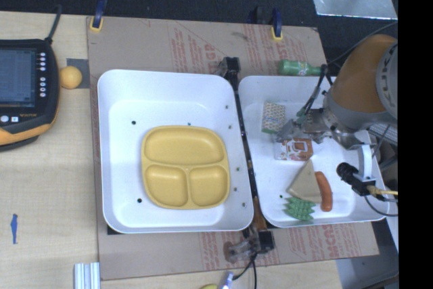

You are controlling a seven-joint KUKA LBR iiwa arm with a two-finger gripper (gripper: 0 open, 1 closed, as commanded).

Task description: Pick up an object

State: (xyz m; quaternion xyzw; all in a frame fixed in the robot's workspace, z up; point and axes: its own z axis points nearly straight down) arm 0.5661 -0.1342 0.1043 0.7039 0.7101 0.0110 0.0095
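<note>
The right white bin [254,145] holds several small items. A checkered packet [273,116] lies near its back left. A red and white packet [295,149] sits in the middle. Toward the front are a tan wedge [306,183], a red sausage [325,191] and a green leafy piece [298,210]. My gripper [306,129] reaches in from the right, low over the bin between the checkered packet and the red and white packet. The grey arm with its orange band [362,81] covers the bin's back right part.
The left white bin [115,145] holds a yellow divided plate [185,166]. A green bottle [298,68] lies just behind the right bin. A teach pendant [24,91] and a yellow ball [70,76] sit at the far left. Black cabling [355,179] crosses the right bin's right side.
</note>
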